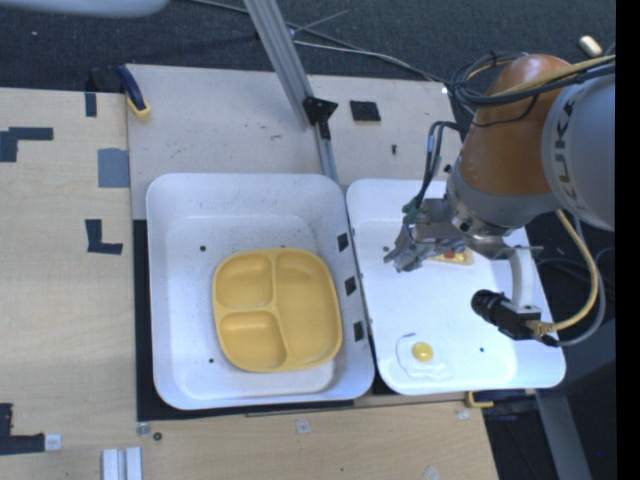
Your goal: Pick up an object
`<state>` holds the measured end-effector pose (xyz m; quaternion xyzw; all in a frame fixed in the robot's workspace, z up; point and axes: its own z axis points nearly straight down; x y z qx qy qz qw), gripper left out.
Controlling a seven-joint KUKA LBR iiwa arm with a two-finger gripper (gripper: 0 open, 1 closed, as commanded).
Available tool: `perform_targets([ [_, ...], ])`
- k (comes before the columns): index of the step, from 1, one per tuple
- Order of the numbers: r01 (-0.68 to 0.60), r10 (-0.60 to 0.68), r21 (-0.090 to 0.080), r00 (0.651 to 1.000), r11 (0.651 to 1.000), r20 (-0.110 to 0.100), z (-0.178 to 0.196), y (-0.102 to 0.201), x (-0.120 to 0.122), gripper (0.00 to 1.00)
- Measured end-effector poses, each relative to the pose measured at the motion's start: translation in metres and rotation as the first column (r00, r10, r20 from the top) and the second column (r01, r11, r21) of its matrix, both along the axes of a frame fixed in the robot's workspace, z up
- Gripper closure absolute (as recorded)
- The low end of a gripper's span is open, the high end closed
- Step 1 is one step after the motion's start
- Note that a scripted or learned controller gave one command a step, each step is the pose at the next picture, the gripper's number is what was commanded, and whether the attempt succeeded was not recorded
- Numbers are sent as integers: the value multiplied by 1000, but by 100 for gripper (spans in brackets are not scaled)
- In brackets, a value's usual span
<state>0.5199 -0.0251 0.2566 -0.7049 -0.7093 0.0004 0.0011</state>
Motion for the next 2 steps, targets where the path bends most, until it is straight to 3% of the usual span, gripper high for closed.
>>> perform_targets([
  [2,0,0,0,1000,1000,-2,-38,102,-11,100],
])
